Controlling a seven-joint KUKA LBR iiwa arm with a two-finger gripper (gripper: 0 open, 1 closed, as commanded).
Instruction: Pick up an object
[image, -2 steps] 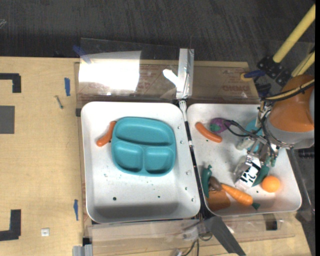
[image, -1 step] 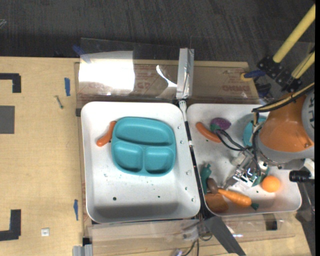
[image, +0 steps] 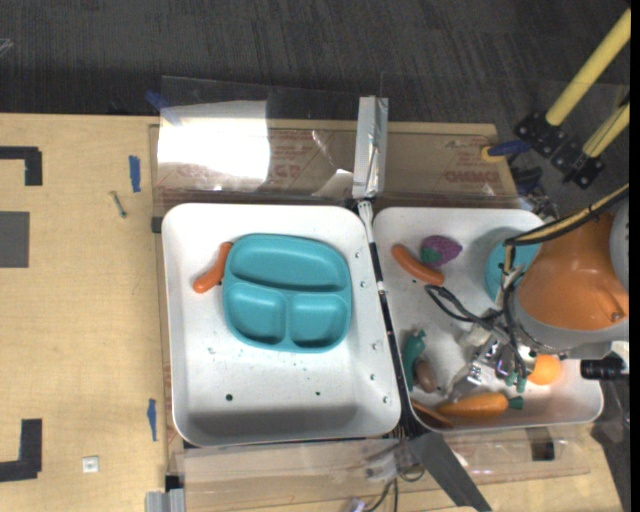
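The arm's orange band (image: 572, 285) hangs over the right bin (image: 400, 330) and hides much of that bin's right side. The gripper (image: 495, 368) sits low in the bin amid cables, and whether it is open or closed, or has hold of anything, cannot be made out. Just below it lies a carrot (image: 472, 405). To its left sit a small green toy (image: 413, 347) and a brown lump (image: 426, 375), both too small to identify. Up and to its left lie a sausage (image: 416, 264) and a purple thing (image: 440, 247); a blue dish (image: 494, 262) is half hidden. The left bin (image: 290, 400) holds a teal tray (image: 288, 290) touching another sausage (image: 211, 270).
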